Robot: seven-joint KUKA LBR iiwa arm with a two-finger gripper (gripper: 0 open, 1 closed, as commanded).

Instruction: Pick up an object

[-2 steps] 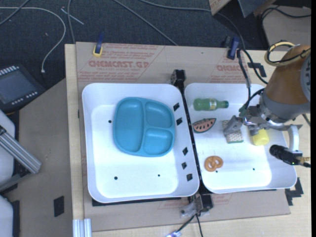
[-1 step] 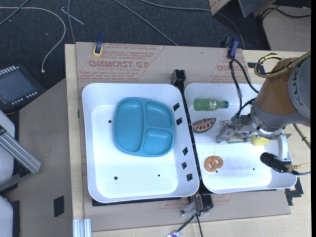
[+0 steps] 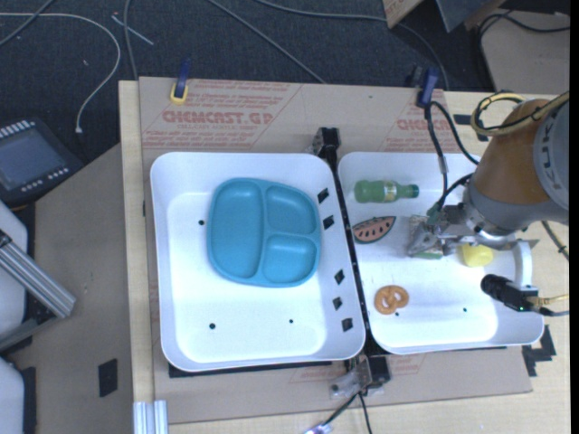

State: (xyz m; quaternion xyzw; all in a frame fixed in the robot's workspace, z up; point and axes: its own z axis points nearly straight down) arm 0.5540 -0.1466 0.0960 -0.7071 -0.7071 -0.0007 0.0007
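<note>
I see the gripper (image 3: pixel 425 242) low in the right bin (image 3: pixel 434 333), just beside a yellow object (image 3: pixel 477 255) that sits partly under the arm's wrist; I can't tell how the tool stands or whether it has anything. Around it: a green bottle (image 3: pixel 386 191) lying near the far wall, a watermelon slice (image 3: pixel 374 230) by the divider, a pretzel (image 3: pixel 392 298) toward the near side. There's bare white floor between pretzel and near rim. The left bin (image 3: pixel 181 269) carries a blue divided plate (image 3: pixel 265 231), well apart from the arm

Two white bins (image 3: pixel 181 242), one blue divided plate (image 3: pixel 264 231), one green bottle (image 3: pixel 384 191), one watermelon slice (image 3: pixel 374 230), one pretzel (image 3: pixel 391 298), one yellow item (image 3: pixel 477 255).
</note>
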